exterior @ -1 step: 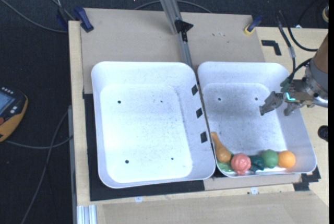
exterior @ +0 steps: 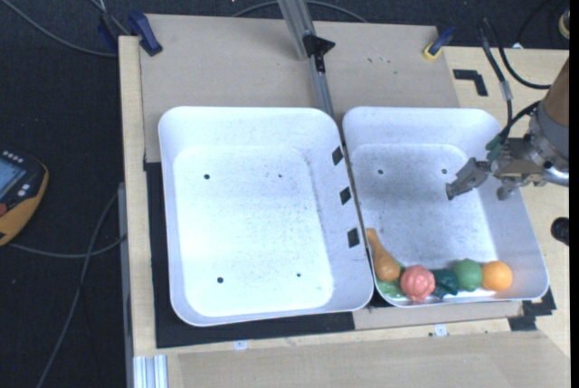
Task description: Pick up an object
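Gripper (exterior: 484,181) hangs over the right bin (exterior: 412,126), near its right wall, fingers spread apart w/ nothing between them. Objects sit well apart from it, in a row along the bin's near edge: orange carrot-like piece (exterior: 381,256) at left, pink ball (exterior: 417,282) next, dark teal item (exterior: 446,283), green ball (exterior: 468,273), orange ball (exterior: 497,275) at right. Left bin (exterior: 181,128) alongside.

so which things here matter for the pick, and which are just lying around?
For the pick:
- gripper, over the right bin
- pink ball, green ball, orange ball, orange gourd-shaped piece, all along the right bin's near edge

Lying about:
- left bin
- blue clamp
- yellow clamp
- handheld pendant
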Controlling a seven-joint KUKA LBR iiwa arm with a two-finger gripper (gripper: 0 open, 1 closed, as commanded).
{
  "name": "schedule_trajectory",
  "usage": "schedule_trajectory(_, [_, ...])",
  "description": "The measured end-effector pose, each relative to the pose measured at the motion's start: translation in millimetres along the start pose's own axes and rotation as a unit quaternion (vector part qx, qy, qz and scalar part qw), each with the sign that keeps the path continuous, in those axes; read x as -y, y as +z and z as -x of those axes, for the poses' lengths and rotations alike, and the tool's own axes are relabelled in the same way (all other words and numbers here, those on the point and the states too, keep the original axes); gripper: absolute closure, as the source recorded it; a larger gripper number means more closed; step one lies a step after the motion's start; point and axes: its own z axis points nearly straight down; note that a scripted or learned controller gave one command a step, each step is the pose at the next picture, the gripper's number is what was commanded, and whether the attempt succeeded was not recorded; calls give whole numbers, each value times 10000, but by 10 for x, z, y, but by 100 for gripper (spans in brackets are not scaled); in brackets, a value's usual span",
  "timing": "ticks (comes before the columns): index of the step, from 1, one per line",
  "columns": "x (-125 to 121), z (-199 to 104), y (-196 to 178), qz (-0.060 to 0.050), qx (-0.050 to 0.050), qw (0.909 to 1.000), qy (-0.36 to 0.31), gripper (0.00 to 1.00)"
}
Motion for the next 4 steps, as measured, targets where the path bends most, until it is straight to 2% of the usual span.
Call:
schedule_trajectory(1, [38, -97, 493, -18, -2, 10000, -3, 0])
schedule_trajectory(2, [38, -82, 1111, -23, -3, 10000, 2, 0])
schedule_trajectory(3, [39, -84, 1542, -4, 1, 10000, 0, 0])
schedule_trajectory(4, [30, -75, 1420, 15, 9, 10000, 4, 100])
